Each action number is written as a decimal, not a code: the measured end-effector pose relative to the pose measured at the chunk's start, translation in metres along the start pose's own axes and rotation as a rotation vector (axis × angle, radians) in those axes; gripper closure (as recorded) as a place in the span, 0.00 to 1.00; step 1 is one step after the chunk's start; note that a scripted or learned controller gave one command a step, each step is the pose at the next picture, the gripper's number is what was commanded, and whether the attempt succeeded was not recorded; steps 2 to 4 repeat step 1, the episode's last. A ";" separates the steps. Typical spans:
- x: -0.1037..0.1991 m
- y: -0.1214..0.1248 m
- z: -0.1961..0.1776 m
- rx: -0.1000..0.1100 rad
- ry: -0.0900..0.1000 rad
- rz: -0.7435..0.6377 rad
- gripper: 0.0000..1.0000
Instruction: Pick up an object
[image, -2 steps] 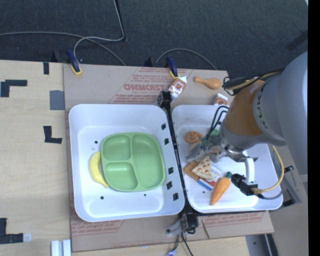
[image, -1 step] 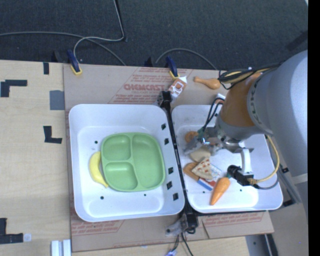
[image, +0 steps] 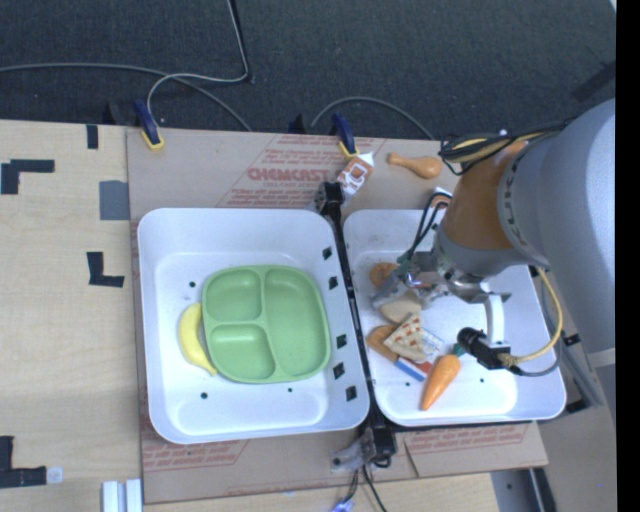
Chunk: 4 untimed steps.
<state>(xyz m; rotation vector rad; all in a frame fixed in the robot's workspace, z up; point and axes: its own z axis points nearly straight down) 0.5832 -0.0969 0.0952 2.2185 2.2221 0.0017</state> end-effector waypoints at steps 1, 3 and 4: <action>0.079 0.003 -0.089 0.002 0.001 -0.001 1.00; 0.079 0.003 -0.089 0.002 0.001 -0.001 1.00; 0.079 0.003 -0.089 0.002 0.001 -0.001 1.00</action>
